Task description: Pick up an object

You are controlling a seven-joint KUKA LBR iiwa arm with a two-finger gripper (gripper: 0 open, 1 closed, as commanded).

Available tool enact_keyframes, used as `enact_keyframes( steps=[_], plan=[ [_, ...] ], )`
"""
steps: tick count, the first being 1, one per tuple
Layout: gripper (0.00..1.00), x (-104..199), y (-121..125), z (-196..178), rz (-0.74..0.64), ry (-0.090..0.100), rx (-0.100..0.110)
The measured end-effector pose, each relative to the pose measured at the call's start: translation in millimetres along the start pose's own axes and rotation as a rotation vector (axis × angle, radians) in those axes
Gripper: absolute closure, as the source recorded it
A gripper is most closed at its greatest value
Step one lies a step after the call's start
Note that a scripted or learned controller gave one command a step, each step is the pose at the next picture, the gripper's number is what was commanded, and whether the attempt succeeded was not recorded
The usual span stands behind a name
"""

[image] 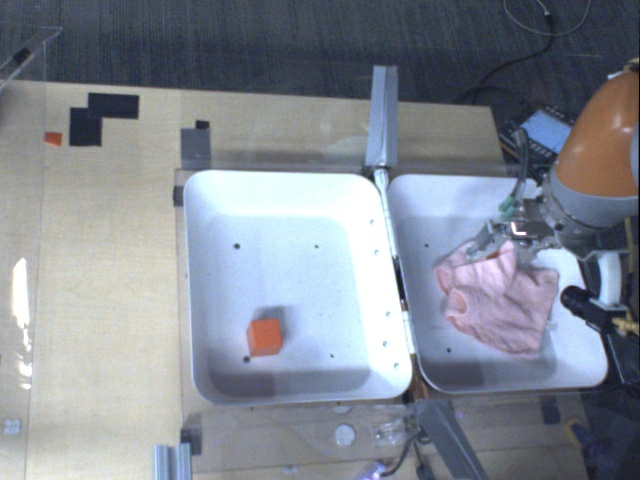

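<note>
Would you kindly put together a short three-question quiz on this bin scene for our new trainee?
1. True or false: the orange block lies in the right bin.
2. What lies under the gripper? A) pink cloth B) green ball C) blue cup
3. Fill in: the arm reaches in from the view's ____.

Key: 1 false, it lies in the left bin; 2 A; 3 right.

Two shallow white bins are sitting side by side on the bench, a left bin [200,268] and a right bin [430,208]. One orange block [265,337] is lying in the left one, and one pink cloth [500,303] is lying in the right one. One gripper [515,230] is hanging over the cloth, making one of each item besides the bins.
</note>
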State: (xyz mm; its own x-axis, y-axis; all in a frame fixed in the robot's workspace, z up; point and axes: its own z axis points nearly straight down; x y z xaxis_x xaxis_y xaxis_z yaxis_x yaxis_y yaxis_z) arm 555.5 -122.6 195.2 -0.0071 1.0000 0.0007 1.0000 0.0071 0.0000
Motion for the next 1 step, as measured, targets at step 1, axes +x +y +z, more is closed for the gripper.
enact_keyframes(
  steps=[1],
  plan=[
    [0.00,-83.1,28.6,98.4,-0.074,-0.003,-0.009]
  ],
)
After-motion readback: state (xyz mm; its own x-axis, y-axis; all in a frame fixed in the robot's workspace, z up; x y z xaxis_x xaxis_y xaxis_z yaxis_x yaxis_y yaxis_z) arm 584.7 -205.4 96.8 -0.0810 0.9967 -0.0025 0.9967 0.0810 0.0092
